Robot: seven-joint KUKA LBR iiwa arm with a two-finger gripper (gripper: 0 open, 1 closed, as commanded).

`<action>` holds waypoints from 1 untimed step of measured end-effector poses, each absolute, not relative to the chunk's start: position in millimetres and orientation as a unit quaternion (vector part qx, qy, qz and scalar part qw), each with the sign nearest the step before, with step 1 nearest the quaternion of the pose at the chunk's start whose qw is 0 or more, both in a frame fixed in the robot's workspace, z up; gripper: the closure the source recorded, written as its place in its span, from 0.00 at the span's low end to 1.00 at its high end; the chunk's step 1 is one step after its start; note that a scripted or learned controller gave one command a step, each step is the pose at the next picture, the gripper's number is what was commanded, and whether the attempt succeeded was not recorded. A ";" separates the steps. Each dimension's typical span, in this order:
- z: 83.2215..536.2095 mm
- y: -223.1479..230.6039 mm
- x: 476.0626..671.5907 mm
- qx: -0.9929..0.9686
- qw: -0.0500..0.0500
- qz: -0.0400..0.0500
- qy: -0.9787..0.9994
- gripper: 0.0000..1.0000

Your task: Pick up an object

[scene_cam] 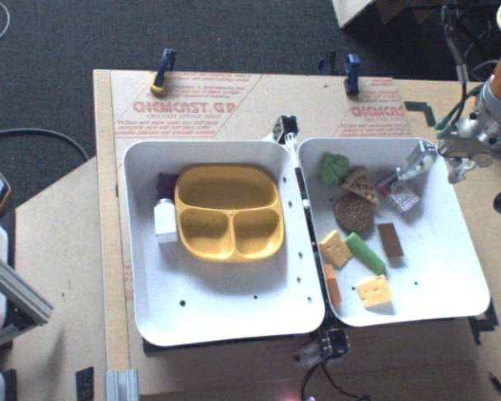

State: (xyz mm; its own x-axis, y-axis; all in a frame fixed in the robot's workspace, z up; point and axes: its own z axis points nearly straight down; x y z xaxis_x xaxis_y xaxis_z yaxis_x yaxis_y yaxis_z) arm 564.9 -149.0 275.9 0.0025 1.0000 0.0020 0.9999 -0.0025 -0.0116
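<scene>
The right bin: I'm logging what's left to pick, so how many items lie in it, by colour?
Right bin, items by colour:
Green: 2 (lump, stick)
Yellow cheese: 2
Brown: 3 (round patty, bar, wedge)
Orange: 1
Pink-grey, by the gripper: 1
Total: 9

right bin [451,224]: gripper [411,168] at far rim, over pink packet [398,192] | brown disc [354,213] left of packet | left bin [150,299]: yellow tray [229,213]
</scene>
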 end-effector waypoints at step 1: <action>282.3 -148.8 566.8 -0.707 0.000 0.000 -0.707 0.00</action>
